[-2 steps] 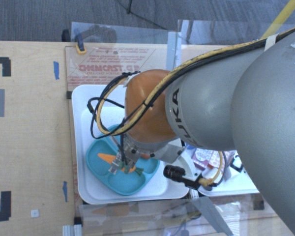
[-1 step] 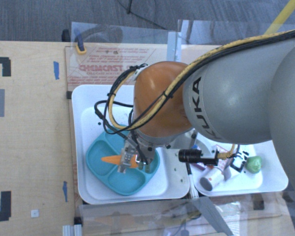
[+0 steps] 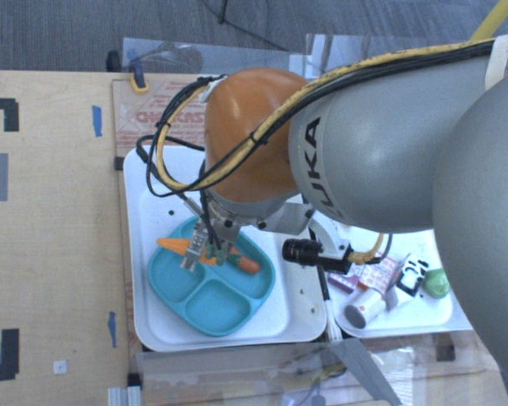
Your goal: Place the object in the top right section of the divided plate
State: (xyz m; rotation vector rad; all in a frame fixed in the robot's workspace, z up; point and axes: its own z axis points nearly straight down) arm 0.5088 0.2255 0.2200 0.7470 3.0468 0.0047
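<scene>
One carrot (image 3: pixel 210 255) lies left-to-right across the plate (image 3: pixel 210 288) directly under the claw (image 3: pixel 201 250); claw state unclear.

Below the gripper (image 3: pixel 201 252) lies a smooth, glossy blue plastic plate (image 3: pixel 205 299) in a matt white plastic bin (image 3: pixel 148 311) (the bench (image 3: pixel 51 227) to its left looks like pale, unvarnished wood), beneath the arm's satin grey shell (image 3: pixel 389 142).

Grey arm (image 3: pixel 406 142), orange band (image 3: pixel 245 134), yellow-black cables (image 3: pixel 364 62), "UKA" lettering (image 3: pixel 309 163).
</scene>
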